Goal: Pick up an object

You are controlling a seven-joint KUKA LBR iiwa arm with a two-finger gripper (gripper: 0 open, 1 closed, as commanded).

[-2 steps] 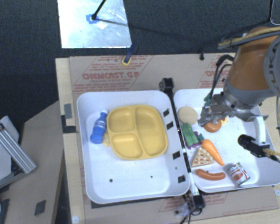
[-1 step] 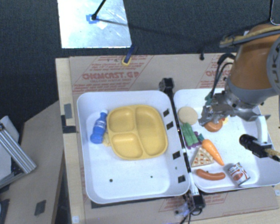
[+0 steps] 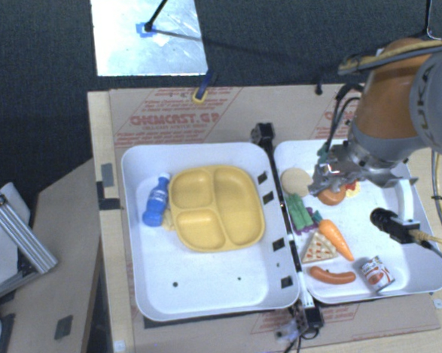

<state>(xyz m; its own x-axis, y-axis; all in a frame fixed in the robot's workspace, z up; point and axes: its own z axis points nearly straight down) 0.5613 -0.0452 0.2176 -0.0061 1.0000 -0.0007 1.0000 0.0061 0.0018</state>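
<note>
Hovering my metal two-finger gripper low over the orange-and-red rounded toy food — I cannot tell its opening, nor any hold.

Tray in left bin

Red print reading "CHEMCAST GP" runs along the brown protective sheet that covers the bench beneath the two bins, mirrored or upside down as seen here; the last letters are blurry, so that reading is likely rather than sure. The small can carries a label too small to read.
</note>
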